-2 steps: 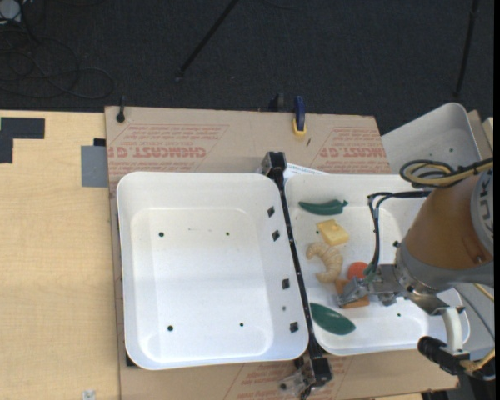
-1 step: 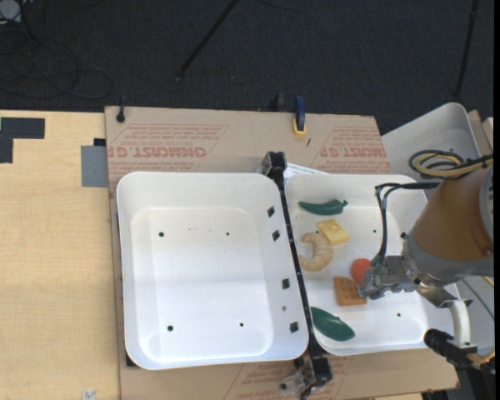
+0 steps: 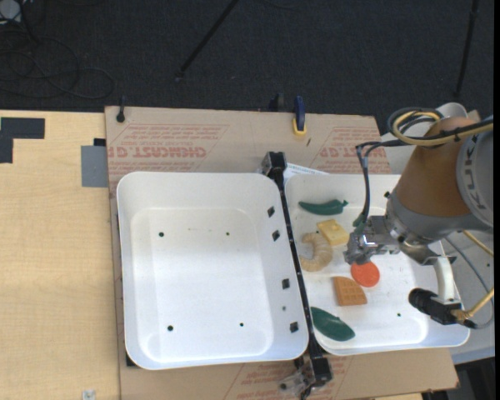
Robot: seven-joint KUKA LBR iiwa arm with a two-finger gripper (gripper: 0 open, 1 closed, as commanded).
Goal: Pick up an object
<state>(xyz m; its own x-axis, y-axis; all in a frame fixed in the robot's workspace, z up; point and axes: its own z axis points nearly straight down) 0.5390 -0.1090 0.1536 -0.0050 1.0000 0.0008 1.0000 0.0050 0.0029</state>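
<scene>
Jaws: can't tell their state, gripper (image 3: 360,252) is too small to read. It's low in the right bin (image 3: 400,323), just above the red disc (image 3: 367,274). Looks like approach step; next needs a straight descent onto the disc. Also there: tan block (image 3: 348,291), yellow piece (image 3: 332,232), two green items (image 3: 332,325). Left bin (image 3: 133,223) beside it.

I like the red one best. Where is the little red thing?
The red disc lies in the right bin, just under the gripper and beside the orange block.
</scene>
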